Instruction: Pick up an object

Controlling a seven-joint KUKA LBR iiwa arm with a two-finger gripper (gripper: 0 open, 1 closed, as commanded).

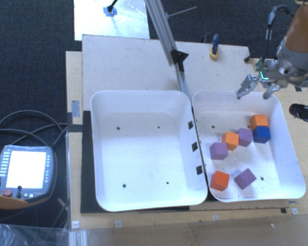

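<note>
End effector [256,86] upper right of frame, above right bin [292,160] rim, fingers spread, holding nothing; six cubes [231,140] untouched, pick not yet begun

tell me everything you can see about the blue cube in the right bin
The blue cube is a small solid-coloured block, matte like foam or painted wood, resting flat on the floor of the right bin near its far right side. Its far side touches an orange cube, and a purple cube lies close on the side toward the other bin. The gripper is above the bin's far edge, not touching it.
</note>
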